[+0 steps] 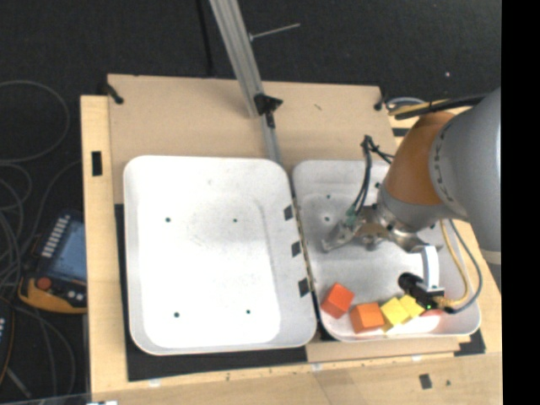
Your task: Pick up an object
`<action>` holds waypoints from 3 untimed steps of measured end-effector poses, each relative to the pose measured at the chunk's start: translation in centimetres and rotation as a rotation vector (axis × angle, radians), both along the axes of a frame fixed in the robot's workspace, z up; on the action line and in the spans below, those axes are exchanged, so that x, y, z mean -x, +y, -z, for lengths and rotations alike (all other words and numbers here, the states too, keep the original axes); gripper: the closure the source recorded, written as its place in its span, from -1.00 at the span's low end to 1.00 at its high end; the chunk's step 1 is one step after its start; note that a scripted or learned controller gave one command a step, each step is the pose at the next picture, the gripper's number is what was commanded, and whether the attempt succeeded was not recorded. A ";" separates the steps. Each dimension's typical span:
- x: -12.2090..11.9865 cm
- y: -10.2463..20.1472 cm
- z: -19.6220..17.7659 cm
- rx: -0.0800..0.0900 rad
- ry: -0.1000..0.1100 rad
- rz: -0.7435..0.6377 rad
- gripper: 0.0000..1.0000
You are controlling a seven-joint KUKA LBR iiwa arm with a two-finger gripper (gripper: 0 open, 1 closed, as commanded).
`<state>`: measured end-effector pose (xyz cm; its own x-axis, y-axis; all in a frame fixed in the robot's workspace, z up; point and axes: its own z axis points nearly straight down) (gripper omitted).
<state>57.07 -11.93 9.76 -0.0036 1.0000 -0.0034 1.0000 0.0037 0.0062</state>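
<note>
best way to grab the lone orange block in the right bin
Take the orange block from above, fingers across its two free flat sides. It sits apart from the other orange block and yellow block, but near the bin's left wall, so closing along that wall probably leaves the most room.

text: none legible | labels: none | numbers: none | signs: none
</note>
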 end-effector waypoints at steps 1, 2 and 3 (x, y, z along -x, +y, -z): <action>2.7 2.8 -13.3 -0.002 -0.003 0.000 -1.00; 5.0 2.6 -7.9 -0.003 0.010 0.004 -1.00; 6.3 0.5 -14.0 0.000 -0.001 0.005 -1.00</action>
<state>50.76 -11.48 23.80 0.0011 1.0000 -0.0030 1.0000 -0.0011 0.0077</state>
